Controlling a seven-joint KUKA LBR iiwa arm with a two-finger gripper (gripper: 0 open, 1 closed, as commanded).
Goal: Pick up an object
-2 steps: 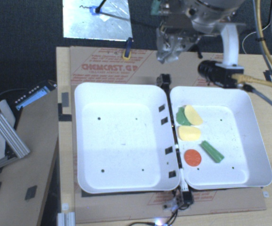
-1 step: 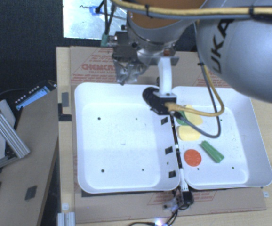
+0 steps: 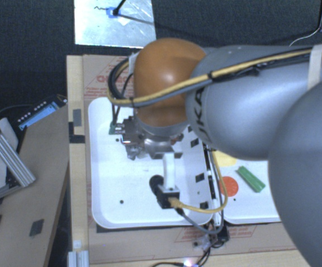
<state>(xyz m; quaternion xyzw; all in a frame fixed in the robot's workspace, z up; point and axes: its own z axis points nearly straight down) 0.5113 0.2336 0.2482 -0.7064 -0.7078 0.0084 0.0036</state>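
While dark carpet surrounds it, the bench (image 3: 77,166) bears white bins (image 3: 111,204).

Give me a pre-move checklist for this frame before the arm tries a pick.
1. Objects to pick in the right bin: ok; a green block, an orange disc and a yellow piece lie there.
2. Tool position: ok, over the left bin.
3. Finger state: cannot tell; the arm hides it.
4. Something held: cannot tell.
5. Object below the tool: cannot tell; the wrist covers that part of the bin.
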